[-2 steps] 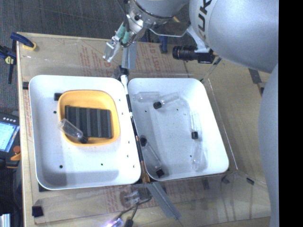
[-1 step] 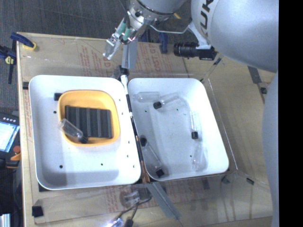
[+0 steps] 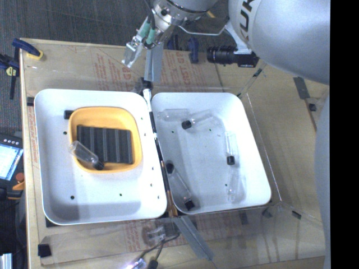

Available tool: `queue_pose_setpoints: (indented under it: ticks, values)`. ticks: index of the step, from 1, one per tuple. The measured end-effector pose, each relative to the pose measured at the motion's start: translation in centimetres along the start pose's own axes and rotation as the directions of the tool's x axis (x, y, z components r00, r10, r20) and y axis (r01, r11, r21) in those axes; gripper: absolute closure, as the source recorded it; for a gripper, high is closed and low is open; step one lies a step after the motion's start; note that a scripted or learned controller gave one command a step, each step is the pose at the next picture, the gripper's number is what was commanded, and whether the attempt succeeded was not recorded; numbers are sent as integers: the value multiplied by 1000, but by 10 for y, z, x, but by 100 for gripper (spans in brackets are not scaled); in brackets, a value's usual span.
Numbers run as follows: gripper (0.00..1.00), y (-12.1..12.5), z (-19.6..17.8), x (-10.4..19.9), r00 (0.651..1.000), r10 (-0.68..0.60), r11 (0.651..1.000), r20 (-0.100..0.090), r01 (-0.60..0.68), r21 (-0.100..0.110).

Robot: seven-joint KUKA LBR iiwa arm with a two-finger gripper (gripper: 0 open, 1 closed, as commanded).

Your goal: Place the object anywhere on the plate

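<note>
A yellow plate with a dark ribbed centre lies in the left white bin. A clear plastic tube with a black cap rests across the plate's lower-left rim, its cap end pointing toward the bin floor. My gripper hangs high over the bench behind the seam between the two bins, well away from the plate and the tube. Nothing shows in it.
The right white bin holds several more clear tubes with black caps: one at the back, one at the right, one near the front-left corner. A black divider runs between the bins. A blue clamp sits at the bench's back left.
</note>
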State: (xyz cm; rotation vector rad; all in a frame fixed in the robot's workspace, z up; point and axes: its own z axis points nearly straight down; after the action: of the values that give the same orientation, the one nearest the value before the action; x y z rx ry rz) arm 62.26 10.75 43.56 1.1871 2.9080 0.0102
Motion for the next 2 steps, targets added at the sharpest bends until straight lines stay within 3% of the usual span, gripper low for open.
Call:
queue_pose_setpoints:
  ticks: [2]
  values:
    - [100, 4, -20, 4, 1000, -16, 1000, -1, 16, -2]
